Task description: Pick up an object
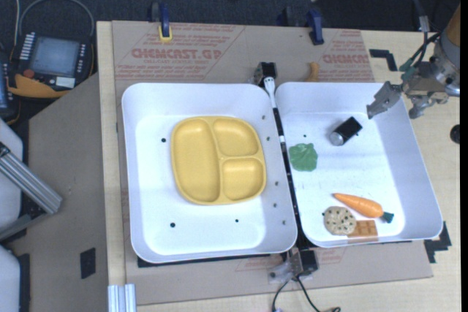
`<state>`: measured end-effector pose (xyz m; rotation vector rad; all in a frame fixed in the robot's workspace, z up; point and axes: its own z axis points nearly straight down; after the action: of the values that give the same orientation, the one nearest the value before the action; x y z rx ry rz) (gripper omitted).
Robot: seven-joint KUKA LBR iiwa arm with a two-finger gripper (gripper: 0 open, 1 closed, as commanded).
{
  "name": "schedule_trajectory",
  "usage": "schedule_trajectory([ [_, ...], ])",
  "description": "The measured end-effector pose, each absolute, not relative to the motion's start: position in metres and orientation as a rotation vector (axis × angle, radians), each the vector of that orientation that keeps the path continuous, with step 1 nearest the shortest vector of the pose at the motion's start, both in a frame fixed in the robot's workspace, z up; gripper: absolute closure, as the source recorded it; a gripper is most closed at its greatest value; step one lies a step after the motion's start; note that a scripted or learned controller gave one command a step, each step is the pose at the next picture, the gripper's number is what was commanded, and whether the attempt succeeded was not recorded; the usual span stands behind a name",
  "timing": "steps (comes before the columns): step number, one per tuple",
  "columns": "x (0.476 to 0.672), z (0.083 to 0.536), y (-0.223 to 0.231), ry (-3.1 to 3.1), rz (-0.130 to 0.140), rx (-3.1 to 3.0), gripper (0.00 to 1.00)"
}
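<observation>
The gripper hangs at the upper right rim of the right bin, its two grey fingers spread apart with nothing between them. One finger slants down over the bin's top right corner; the other sits closer to the frame edge. Most of the arm is cut off by the right side of the view, so only the wrist block and some cabling show above the fingers.

The right bin holds five small things. A black and silver cylinder lies on its side in the upper middle, near the fingers yet apart from them; its exact kind is hard to make out. Below and left of it sits a green leafy lump, close to the bin's left wall. Along the lower part lies an orange carrot with a dark stub at its right end, tilted slightly. Just under it rest a round speckled cookie and a brown square cracker, touching or nearly touching each other; the cracker's surface detail is too small to read.

The left bin carries a yellow divided plate with three compartments, sitting about in the middle. Both bins stand side by side on a brown board with red printed lettering, partly covered by the bins.
</observation>
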<state>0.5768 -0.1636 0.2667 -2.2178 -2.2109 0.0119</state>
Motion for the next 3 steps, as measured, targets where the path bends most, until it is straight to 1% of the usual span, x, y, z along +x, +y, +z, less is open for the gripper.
schedule_trajectory([
  [1, 0.579, 0.274, -0.163, -2.222, 0.0, -2.222, 0.0],
  [2, 0.579, 0.21, -0.164, -2.216, 0.006, -2.218, 0.0],
  [3, 0.571, 0.162, -0.168, -2.216, 0.005, -2.218, 0.0],
])
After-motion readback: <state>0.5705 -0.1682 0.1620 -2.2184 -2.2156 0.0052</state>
